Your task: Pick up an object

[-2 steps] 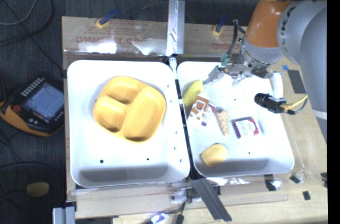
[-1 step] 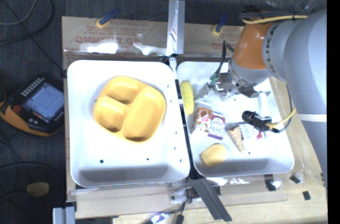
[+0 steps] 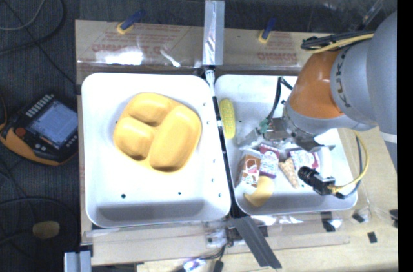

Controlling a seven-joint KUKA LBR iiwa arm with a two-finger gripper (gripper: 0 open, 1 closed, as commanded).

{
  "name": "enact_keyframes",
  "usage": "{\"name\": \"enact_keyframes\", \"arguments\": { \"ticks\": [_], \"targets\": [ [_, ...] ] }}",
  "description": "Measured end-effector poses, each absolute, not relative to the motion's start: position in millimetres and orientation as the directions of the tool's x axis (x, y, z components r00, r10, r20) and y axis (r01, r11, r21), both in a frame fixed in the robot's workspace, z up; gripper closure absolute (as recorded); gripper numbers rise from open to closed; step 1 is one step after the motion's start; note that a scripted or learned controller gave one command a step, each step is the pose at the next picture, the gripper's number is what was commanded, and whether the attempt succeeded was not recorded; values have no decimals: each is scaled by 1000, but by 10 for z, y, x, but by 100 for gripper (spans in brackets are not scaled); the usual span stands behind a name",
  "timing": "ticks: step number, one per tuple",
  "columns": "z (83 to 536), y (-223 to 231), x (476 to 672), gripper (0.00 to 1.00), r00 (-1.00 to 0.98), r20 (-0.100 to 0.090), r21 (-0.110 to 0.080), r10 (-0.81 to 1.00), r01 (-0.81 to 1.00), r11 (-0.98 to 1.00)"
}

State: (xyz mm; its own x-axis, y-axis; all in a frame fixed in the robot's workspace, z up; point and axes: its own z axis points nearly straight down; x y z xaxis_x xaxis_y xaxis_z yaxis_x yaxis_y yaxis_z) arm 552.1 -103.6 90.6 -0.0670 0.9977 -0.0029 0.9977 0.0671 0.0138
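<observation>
My gripper [image 3: 276, 130] reaches down into the right bin [image 3: 258, 89], over its middle, under the orange band of the arm. Just below it lies a cluster of small items: a brown and white packet [image 3: 251, 167], a white and pink packet [image 3: 269, 164], a pale cone-shaped piece [image 3: 290, 171] and a yellow wedge [image 3: 260, 192]. A yellow corn cob [image 3: 227, 117] lies along the bin's left wall. Something small and green [image 3: 261, 129] sits right at the gripper's left side. I see nothing held.
The left bin [image 3: 103, 200] holds a big yellow lumpy object [image 3: 157, 131] in its upper middle. A divider ridge [image 3: 218, 135] separates the two bins. A handheld pendant [image 3: 45, 129] lies on the floor at the far left.
</observation>
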Motion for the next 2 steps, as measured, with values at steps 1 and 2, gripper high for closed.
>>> {"name": "enact_keyframes", "arguments": {
  "ticks": [1,2],
  "targets": [
    [909,-1150,4960,0,33,-3,21,999,999,-33],
    [988,-1141,4974,100,31,1,18,1000,999,-31]
  ]
}}
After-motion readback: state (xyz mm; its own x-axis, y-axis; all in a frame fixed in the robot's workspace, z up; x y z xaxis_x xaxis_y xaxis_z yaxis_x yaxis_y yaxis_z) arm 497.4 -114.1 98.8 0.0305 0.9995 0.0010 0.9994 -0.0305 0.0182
